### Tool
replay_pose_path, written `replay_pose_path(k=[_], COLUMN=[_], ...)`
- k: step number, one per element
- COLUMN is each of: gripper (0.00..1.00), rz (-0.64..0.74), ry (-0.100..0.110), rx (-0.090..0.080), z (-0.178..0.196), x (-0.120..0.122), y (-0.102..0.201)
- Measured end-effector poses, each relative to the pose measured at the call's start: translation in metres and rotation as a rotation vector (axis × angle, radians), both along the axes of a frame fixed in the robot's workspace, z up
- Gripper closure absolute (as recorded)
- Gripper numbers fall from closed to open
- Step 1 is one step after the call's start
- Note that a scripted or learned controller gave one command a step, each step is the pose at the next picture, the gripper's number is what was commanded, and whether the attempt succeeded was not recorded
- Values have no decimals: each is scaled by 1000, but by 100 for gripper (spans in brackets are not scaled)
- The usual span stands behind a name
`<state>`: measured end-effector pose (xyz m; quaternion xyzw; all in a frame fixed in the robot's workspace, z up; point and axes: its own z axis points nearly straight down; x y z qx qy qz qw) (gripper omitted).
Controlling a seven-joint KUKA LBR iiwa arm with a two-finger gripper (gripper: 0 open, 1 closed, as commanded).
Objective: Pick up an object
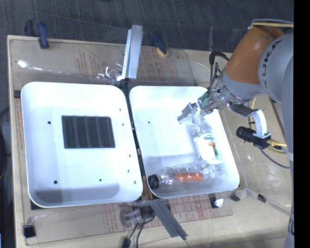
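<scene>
Hovering over the right bin (144,138) near its far right corner, the claw (194,109), whose opening I cannot tell, has the clear plastic bottle (206,141) just below it, long axis running toward the near wall.

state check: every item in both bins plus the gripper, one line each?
clear bottle with black cap: lying on its side along the right bin's near wall, cap pointing left.
white-label bottle: lying flat by the right wall, top end under the gripper.
dark ridged pad: flat on the left bin's floor.
gripper: low over the white-label bottle's top end; grasp not confirmed.
</scene>
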<state>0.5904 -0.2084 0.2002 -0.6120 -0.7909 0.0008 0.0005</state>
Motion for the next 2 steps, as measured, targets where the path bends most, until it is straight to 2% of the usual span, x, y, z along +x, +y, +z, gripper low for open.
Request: replay_pose_path(k=[2], gripper=[0], rz=[39], ry=[-2], rx=[-1], z=[11], x=[13], y=[-1])
